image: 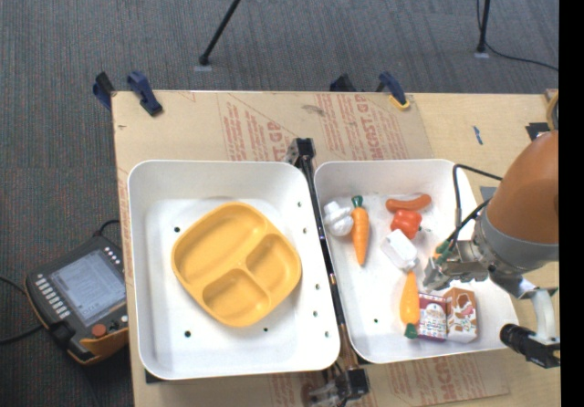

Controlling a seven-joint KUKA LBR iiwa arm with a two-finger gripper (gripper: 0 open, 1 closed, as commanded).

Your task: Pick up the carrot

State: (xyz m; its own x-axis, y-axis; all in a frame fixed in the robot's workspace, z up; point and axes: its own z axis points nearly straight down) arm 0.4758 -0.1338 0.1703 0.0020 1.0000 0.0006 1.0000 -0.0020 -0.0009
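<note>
The pincer (pixel 436 270) hovers over the right bin (pixel 383 346); whether it is clenched I cannot tell. One carrot (pixel 410 301) lies just beside it, another carrot (pixel 360 230) farther beyond. I'd descend squarely astride the nearer one, avoiding the carton (pixel 449 316).

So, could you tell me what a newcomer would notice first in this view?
Probably the yellow divided plate, alone in the left bin. Next, the right bin's cluster of toy food: two carrots, one near its left wall and another beside a small carton. The grey-and-orange arm hangs over that bin's right side.
</note>
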